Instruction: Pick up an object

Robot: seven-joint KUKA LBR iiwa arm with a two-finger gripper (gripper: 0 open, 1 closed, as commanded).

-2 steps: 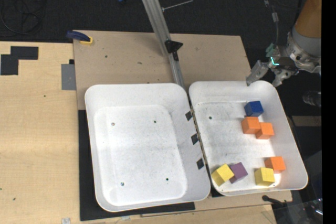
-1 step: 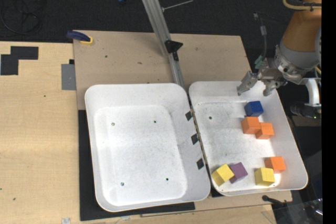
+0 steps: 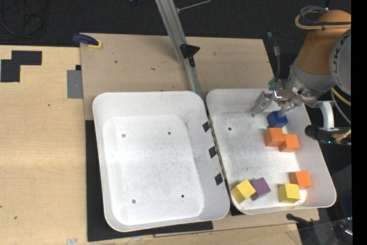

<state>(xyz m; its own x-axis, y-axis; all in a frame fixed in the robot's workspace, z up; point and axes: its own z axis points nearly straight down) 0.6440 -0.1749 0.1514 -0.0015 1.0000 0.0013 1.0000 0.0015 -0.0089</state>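
The gripper [image 3: 274, 101] hung at the twelve o'clock end of the right bin [image 3: 241, 103], fingers splayed open and holding nothing, just above the blue block [image 3: 277, 119]. That block looked light, stiff and square-sided, best pinched across two opposite flat faces. Two orange blocks [image 3: 281, 139] sat close at its six o'clock and might crowd a finger. A yellow block [image 3: 243, 190] and a purple block [image 3: 261, 186] lay well apart.
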